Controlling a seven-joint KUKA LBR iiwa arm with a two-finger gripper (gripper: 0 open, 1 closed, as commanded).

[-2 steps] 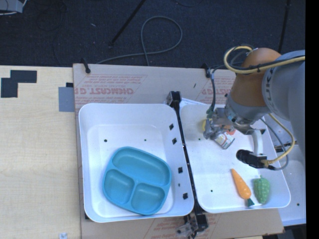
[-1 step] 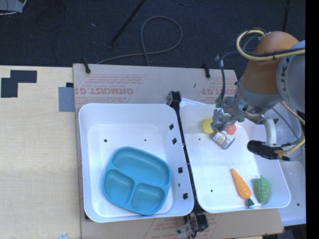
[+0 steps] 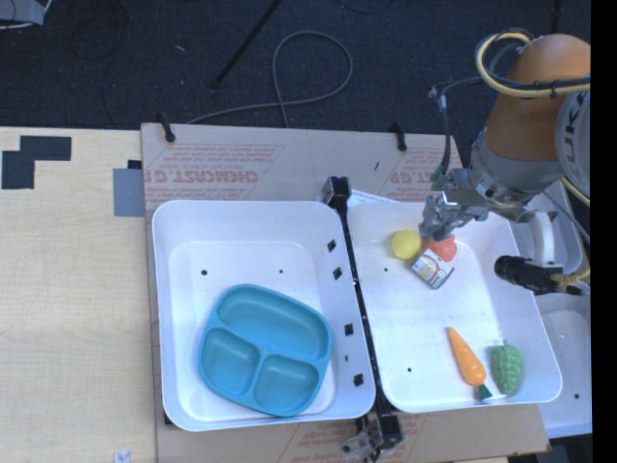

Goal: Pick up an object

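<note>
My gripper (image 3: 439, 228) hangs over the back of the right bin (image 3: 540, 394), right above a small can with a red top (image 3: 435, 264) that lies tilted on the bin floor. A yellow ball-like object (image 3: 405, 245) rests just left of the can, close to the gripper. Farther forward in the same bin lie an orange carrot (image 3: 467, 356) and a green bumpy vegetable (image 3: 506, 367) side by side. Nothing is visibly held between the fingers.
The left bin (image 3: 178, 230) holds a blue divided plate (image 3: 264, 348) toward its front. A black divider (image 3: 352, 297) runs between the two bins. Cables lie on the dark floor behind the bench.
</note>
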